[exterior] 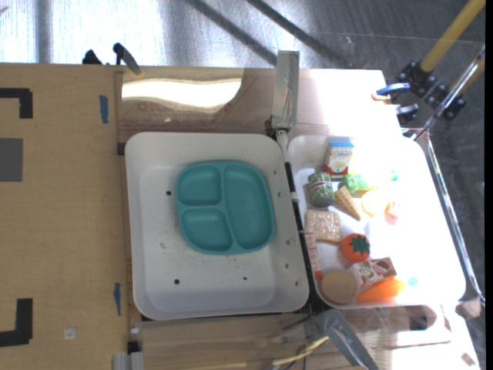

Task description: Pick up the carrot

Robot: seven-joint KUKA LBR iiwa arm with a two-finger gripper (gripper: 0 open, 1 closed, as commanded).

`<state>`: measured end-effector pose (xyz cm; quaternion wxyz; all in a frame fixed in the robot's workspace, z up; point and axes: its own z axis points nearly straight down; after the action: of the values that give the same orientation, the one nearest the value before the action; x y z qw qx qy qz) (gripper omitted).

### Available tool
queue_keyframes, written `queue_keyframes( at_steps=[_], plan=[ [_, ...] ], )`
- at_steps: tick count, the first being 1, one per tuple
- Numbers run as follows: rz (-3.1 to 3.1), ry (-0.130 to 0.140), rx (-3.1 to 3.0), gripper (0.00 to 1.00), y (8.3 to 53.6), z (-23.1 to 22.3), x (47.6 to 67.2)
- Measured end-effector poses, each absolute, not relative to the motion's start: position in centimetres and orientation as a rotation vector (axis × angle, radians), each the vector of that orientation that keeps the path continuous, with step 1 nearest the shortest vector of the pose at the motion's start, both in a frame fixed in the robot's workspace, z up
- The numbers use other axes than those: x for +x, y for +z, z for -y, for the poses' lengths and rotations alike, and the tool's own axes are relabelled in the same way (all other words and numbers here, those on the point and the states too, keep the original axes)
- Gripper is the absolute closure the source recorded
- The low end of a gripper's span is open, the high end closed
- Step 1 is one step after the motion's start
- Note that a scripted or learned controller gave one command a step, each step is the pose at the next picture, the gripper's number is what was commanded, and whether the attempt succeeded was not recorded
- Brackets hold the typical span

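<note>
Matt teal plastic plate (226,206); glossy orange plastic carrot (380,289); smooth white bins (146,206).
</note>
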<state>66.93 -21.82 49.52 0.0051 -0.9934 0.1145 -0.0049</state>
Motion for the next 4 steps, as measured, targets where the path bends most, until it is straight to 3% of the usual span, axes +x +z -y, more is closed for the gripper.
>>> queue_keyframes(
  at_steps=[4],
  plan=[
    [-0.359, -0.015, -3.111, 0.0, 49.53, 21.82, 66.93]
  ],
)
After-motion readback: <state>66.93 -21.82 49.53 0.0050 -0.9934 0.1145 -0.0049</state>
